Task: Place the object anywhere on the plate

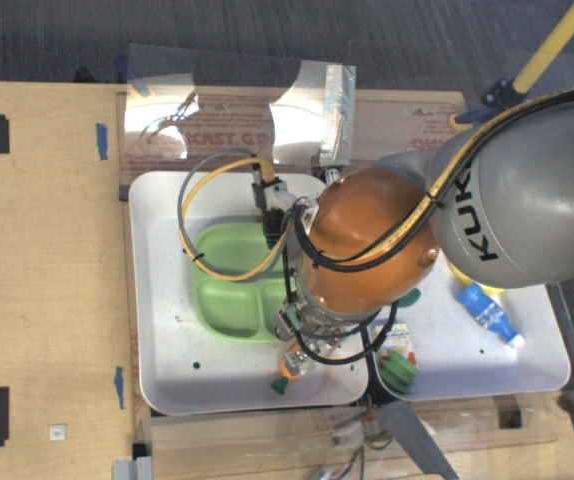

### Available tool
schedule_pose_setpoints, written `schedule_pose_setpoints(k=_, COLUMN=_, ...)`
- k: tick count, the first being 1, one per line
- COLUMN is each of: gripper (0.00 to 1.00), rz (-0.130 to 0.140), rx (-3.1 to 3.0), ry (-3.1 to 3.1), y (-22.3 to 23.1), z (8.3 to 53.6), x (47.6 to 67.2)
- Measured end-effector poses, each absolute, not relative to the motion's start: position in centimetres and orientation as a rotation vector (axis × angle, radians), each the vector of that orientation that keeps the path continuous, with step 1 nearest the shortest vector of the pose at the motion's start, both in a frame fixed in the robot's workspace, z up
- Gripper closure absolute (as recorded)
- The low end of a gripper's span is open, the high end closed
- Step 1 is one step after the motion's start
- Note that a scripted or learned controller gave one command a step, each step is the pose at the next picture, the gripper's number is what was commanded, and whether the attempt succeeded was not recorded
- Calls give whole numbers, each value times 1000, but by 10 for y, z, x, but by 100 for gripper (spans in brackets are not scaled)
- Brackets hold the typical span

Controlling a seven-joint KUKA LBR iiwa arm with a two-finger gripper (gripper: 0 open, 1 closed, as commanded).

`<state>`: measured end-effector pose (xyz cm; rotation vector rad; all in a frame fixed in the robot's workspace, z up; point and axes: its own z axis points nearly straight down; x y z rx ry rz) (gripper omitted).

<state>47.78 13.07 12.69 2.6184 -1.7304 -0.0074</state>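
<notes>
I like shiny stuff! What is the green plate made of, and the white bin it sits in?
The green plate looks like smooth moulded plastic: even colour, rounded dividers, a soft sheen. The white bin also seems plastic, glossy, with rounded corners and light glinting off its rim. Neither can be told for sure by looks alone.

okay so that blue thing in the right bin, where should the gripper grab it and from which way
The blue object lies flat in the right bin, long and narrow, slanting from upper left to lower right, with bare floor around it. I'd probably grip it at its middle, coming straight down from above with the fingers closing across its narrow width. What it is exactly is too small to tell.
</notes>
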Motion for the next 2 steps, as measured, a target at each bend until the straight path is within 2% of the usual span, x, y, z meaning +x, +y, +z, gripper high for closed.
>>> schedule_pose_setpoints(k=1, gripper=100, rz=1, rx=2774, ry=-1487, y=129, z=194, x=512)
schedule_pose_setpoints(k=2, gripper=100, rz=1, rx=2946, ry=-1105, y=47, z=263, x=485)
